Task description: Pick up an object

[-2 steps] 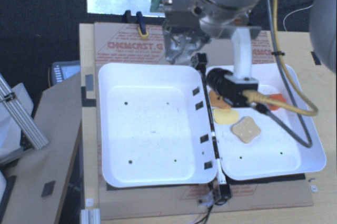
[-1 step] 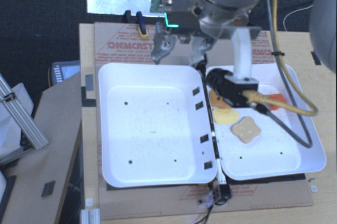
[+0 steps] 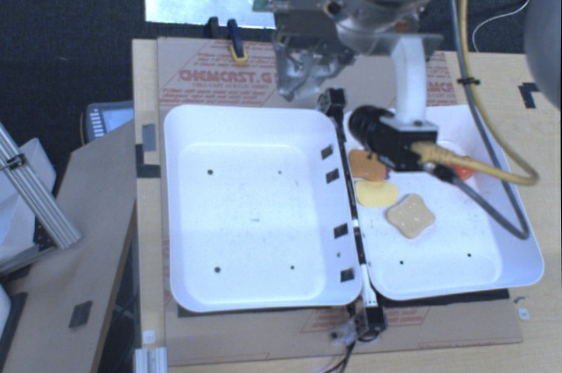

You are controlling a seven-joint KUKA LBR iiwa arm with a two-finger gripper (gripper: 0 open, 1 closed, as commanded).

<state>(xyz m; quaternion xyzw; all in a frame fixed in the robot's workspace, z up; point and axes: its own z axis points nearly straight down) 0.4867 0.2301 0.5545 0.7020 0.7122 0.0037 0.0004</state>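
Several small items lie in the right bin (image 3: 457, 261): an orange piece (image 3: 369, 166), a pale yellow disc (image 3: 376, 194), a tan lobed piece (image 3: 411, 216) and a red bit (image 3: 464, 173) half hidden by a cable. My gripper (image 3: 299, 77) hangs high over the back rim of the left bin (image 3: 255, 213), up and to the left of those items. It is blurred and partly masked by the wrist. A black unit (image 3: 391, 139) on a white bracket juts down over the right bin's back left, covering part of the orange piece.
A yellow cable (image 3: 479, 169) and a grey cable (image 3: 492, 213) trail across the right bin. Black clips (image 3: 338, 178) line the seam between the bins. A blue and yellow clamp (image 3: 235, 42) sits behind the left bin.
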